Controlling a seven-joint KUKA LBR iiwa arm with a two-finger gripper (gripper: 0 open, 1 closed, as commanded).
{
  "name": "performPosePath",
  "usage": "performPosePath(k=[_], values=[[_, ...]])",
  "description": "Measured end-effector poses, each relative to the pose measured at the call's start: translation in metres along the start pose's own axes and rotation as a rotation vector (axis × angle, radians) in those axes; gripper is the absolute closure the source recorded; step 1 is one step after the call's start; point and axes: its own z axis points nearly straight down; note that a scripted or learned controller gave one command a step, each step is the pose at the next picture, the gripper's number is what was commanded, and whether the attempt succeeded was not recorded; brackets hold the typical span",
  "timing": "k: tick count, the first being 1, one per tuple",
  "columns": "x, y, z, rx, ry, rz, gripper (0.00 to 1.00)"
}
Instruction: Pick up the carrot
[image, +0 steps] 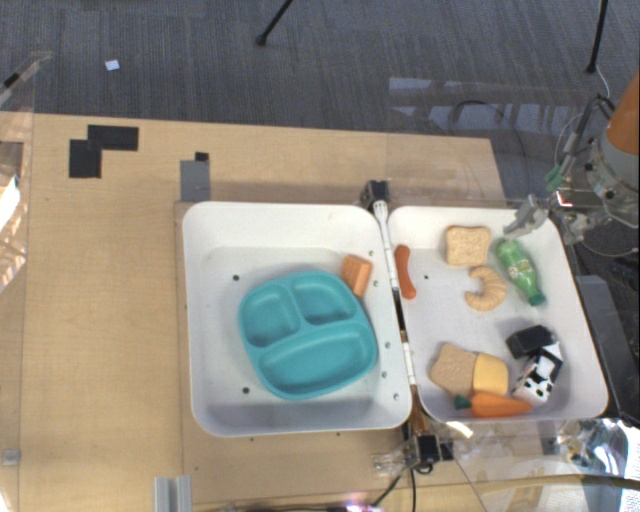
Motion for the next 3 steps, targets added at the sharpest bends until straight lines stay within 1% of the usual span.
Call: performPosePath(k=[1, 2, 3], values=[[0.026, 0.001, 0.095, 0.007, 0.003, -0.137, 0.00], [0.036, -0.040, 0.182, -0.002, 0.000, -0.462, 0.00], [0.061, -0.063, 0.149, -0.003, 0.001, -0.655, 0.00]])
